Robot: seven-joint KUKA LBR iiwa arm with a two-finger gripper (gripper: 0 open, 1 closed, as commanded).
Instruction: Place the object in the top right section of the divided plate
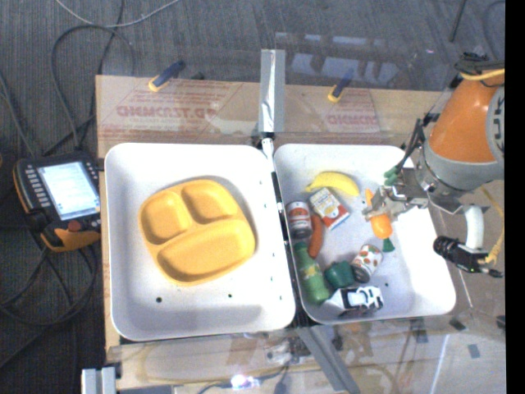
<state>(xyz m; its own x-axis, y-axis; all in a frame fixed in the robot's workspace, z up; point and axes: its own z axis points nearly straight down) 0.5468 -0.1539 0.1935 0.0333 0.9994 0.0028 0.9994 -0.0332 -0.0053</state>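
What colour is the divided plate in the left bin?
Yellow-orange, plain, no pattern; the plate shows in the camera view.

We see two white bins point(123, 302) side by side on a pale brown surface point(115, 105) printed with faded red lettering. The left bin carries a yellow-orange divided plate point(197, 228). In the right bin we pick out a yellow banana point(336, 181), a red-and-white carton point(330, 207), a can with a red label point(299, 217), a green bottle point(308, 273), an orange carrot point(317, 232), a small orange piece point(382, 225) and a black-and-white toy car point(361, 299). The arm point(463, 134) shows orange above grey. The floor point(49, 72) is dark grey carpet.
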